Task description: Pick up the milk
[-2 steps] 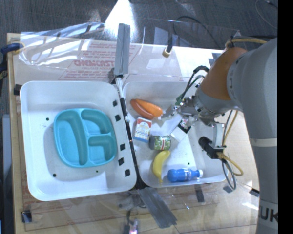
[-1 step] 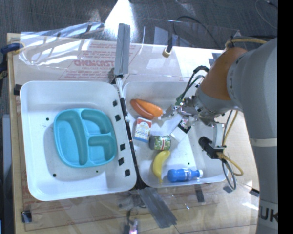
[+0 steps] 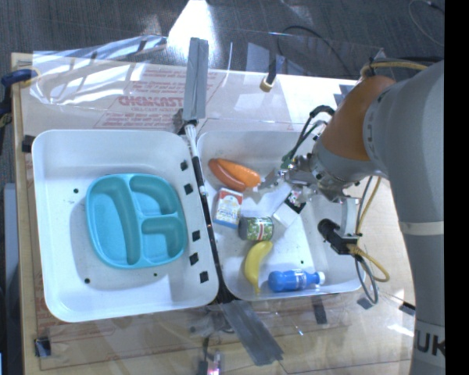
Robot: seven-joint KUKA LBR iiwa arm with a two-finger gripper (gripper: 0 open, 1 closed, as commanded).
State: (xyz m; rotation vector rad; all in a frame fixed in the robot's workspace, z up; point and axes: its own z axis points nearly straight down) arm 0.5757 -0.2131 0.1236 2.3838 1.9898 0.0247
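Observation:
The milk (image 3: 228,207) is a small white carton with red and green print. It lies in the right bin (image 3: 328,280), close to the divider between the two bins. My gripper (image 3: 278,197) hangs low over the middle of the right bin, a little to the right of the carton and just above the green can (image 3: 256,227). The carton sits apart from the gripper, resting on the bin floor.
An orange carrot-like item (image 3: 234,173) lies just behind the milk. A banana (image 3: 255,261) and a blue bottle (image 3: 294,280) lie near the right bin's front wall. The left bin (image 3: 55,209) holds a blue divided tray (image 3: 136,219).

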